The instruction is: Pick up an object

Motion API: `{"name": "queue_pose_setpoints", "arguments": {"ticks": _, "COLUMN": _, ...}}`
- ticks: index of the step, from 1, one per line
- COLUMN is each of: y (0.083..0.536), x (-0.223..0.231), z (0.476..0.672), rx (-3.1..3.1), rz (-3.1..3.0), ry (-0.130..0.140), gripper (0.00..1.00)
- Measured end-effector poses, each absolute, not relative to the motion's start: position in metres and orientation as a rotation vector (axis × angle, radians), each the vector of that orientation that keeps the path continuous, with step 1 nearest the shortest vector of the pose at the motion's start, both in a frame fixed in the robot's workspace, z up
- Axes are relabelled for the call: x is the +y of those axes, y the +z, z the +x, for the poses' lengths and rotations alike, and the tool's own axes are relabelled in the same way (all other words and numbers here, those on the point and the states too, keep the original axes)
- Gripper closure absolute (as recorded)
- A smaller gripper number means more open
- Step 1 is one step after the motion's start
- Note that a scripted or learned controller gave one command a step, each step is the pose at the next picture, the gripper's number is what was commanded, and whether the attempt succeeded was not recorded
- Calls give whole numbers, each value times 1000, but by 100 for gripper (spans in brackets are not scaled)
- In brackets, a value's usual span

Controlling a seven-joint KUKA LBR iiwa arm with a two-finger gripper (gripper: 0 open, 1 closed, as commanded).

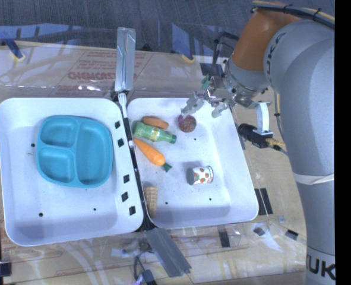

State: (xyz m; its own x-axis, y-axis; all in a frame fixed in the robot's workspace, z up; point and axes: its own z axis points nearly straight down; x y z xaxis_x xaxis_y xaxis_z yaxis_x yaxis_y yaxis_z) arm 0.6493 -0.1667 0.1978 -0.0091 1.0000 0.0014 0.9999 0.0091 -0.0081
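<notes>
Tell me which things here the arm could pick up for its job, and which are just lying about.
For the job, all in the right bin:
gripper above its far edge
dark round fruit
sausage
green bottle
carrot
small printed cup
cone

Lying about:
left bin
blue divided plate in it

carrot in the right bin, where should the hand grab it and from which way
Grip the carrot across its thick orange middle, coming straight down from above. It lies flat and slanted, its long sides free: the green bottle sits just above it, so close the fingers across its width.
</notes>
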Motion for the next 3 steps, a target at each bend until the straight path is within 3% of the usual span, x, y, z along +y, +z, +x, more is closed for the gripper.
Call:
{"name": "queue_pose_setpoints", "arguments": {"ticks": 1, "y": 89, "x": -123, "z": 607, "rx": -2260, "rz": -2175, "ry": 6, "gripper": 0}}
{"name": "queue_pose_setpoints", "arguments": {"ticks": 2, "y": 93, "x": -105, "z": 554, "rx": -2455, "rz": -1976, "ry": 4, "gripper": 0}}
{"name": "queue_pose_setpoints", "arguments": {"ticks": 3, "y": 110, "x": -158, "z": 563, "rx": -2486, "rz": -1913, "ry": 4, "gripper": 0}}
